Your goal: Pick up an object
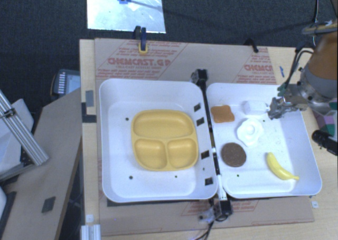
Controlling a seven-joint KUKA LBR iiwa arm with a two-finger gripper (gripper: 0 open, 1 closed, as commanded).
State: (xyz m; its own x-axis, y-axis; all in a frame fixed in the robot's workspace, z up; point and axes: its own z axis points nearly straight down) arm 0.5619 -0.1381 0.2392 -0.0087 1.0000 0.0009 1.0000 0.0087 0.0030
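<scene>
A grey arm's two-finger gripper (pixel 275 110), finger state unclear, is hovering at the right white bin's (pixel 311 178) far edge beside one white block (pixel 254 107), one toast slice (pixel 222 113), one fried egg (pixel 249 131), one brown patty (pixel 233 154) and one yellow banana (pixel 280 167).

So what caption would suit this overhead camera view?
Arm reaches over right bin of toy food; yellow tray sits in left bin.

Showing a grey arm (pixel 317 83) with an orange band above the wrist, tapering into a small metallic grey gripper (pixel 275 108), trailing thin dark cables alongside the wrist
</scene>
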